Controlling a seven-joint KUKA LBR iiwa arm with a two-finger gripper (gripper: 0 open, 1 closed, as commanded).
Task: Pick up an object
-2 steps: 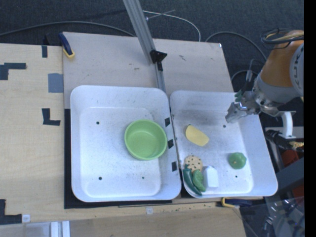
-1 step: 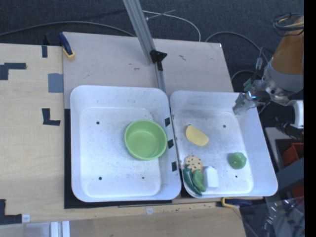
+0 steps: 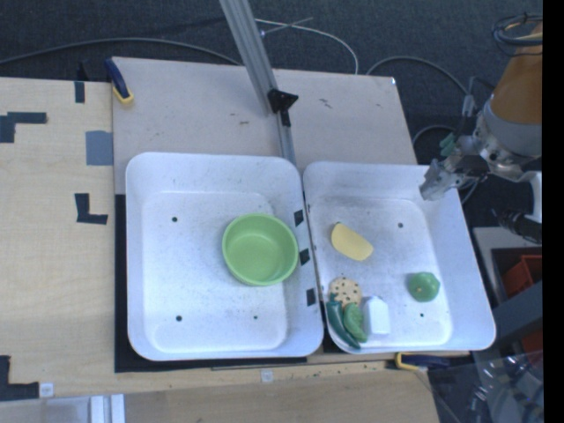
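The gripper (image 3: 438, 183) hangs over the upper right corner of the right bin (image 3: 458, 263), at the end of the grey arm (image 3: 515, 104) with its orange band. Nothing is visible between its tips, and whether it is open or closed cannot be told from this angle.

Inside the right bin, a yellow piece (image 3: 352, 241) lies toward the upper left, well apart from the gripper. A small green ball (image 3: 424, 285) sits near the right wall. Along the front edge a round tan cookie (image 3: 345, 289), a green leafy piece (image 3: 352, 322) and a small white block (image 3: 377, 315) lie close together.

The left bin (image 3: 159, 263) holds a green bowl (image 3: 260, 249), upright, near its right side. Both bins rest on the table (image 3: 194, 104).
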